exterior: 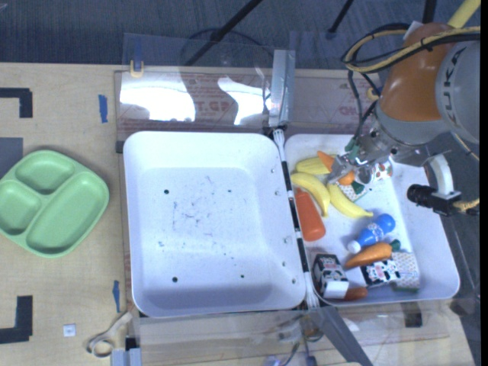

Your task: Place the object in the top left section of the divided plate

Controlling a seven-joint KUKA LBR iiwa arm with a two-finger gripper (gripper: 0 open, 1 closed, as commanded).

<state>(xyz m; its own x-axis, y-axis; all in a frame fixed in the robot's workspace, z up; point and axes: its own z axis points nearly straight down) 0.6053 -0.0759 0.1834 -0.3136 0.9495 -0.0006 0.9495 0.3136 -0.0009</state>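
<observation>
Well, my jaws (352, 171), whose spread I cannot tell, hang over the bananas (324, 189) in the right bin (438, 269), while the green divided plate (52, 202) lies far left across the worktop (69, 97)
</observation>
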